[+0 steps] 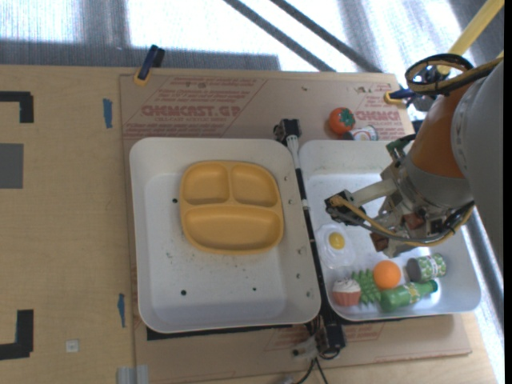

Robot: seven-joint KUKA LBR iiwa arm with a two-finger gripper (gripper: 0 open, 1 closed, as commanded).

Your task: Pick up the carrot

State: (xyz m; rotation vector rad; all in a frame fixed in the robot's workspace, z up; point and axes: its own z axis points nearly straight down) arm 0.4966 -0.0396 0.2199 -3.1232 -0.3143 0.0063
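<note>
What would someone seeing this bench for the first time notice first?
Probably the yellow plate, with three compartments, sitting alone in the left bin. Next, the grey arm with its orange band, reaching in from the right over the right bin. Below it, small toy foods crowd that bin's near edge: a fried egg, a cupcake and an orange ball.

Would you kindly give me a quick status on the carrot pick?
Gripper low over right white bin. Orange carrot with green top lies just below it. Green bottle and cupcake crowd it.
</note>
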